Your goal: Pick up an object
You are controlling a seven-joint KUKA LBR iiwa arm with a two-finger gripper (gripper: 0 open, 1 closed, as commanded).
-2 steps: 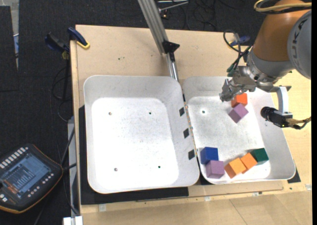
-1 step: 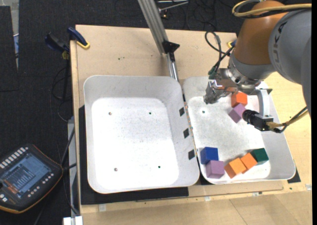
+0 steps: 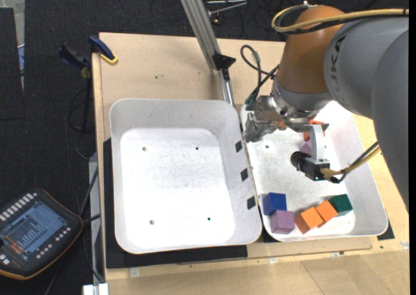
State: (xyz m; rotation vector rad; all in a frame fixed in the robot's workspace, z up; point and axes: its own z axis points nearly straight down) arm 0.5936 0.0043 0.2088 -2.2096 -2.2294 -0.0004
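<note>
1. White plastic formed the two shallow bins on the pale wooden worktop (image 3: 162,66); the left bin (image 3: 130,118) and the right bin (image 3: 364,222) stood side by side, their walls meeting along the middle.
2. The things open to picking lay in the right bin, at the end toward the view's lower edge: a blue cube (image 3: 274,201); a purple cube (image 3: 282,221) touching it just below; an orange block (image 3: 311,217) beside the purple one; a green block (image 3: 340,205) against the orange one at the row's right end.
3. The grey arm (image 3: 370,60), with its orange band, reached in from the right; the claw (image 3: 253,131) hung over the upper left corner of the right bin, close to the wall it shared with the left bin and well apart from the row of blocks.
4. Whether the claw was spread or pressed together could not be told, since the wrist hid much of it; nothing showed pinched in it.
5. The step in hand looked like the approach; every block lay on the bin floor, so the task seemed barely begun.
6. The next move would likely call for carrying the claw down the bin until it stood over one block; the blue cube seemed the nearest choice.
7. The blocks sat crowded, so the claw would need to line up with two free faces; on the blue cube the side against the purple one looked closed off, and a careless descent might shove the neighbours.
</note>
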